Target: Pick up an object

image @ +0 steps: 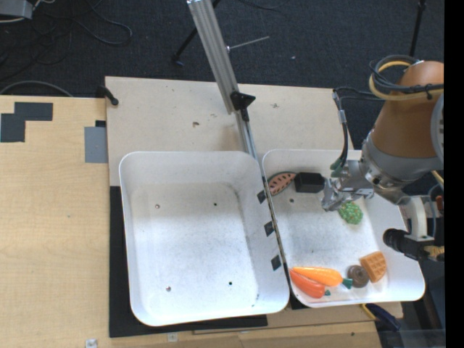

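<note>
From my remote seat I see the wide pale wooden bench point(181, 114) carrying the two shallow white plastic bins, the left bin point(145, 167) and the right bin point(406, 285), parted by a slanted grey metal rail point(217, 49). The grey arm with its orange band point(409, 114) reaches over the right bin, and the two-finger metal gripper point(335, 198) hangs low near that bin's back. A small green knobbly ball point(351, 212) lies just beside the fingertips, toward the front right, not between them; I cannot tell how far the fingers are spread. Along the front wall lie an orange carrot-shaped toy point(317, 275), an orange waffle-textured block point(374, 266) and a small dark round piece point(357, 272).
</note>
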Robot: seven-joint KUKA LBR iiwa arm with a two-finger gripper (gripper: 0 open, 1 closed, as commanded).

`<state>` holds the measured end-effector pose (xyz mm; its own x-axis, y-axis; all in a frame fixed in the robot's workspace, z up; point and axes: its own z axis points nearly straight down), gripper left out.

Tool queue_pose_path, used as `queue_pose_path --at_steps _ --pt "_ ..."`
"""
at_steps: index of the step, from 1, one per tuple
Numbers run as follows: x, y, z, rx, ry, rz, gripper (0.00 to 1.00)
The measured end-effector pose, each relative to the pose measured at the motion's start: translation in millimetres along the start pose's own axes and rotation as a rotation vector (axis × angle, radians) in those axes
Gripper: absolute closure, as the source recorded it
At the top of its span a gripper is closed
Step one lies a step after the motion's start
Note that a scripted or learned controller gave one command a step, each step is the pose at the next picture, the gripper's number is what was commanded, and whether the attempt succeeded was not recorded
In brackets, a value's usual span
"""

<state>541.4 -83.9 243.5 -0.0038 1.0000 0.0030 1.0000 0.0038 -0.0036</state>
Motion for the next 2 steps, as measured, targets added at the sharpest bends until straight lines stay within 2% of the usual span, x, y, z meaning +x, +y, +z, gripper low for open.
queue_pose_path --at_steps 2 --pt "98.4 -26.6 24.1 0.002 -0.001 0.000 1.00"
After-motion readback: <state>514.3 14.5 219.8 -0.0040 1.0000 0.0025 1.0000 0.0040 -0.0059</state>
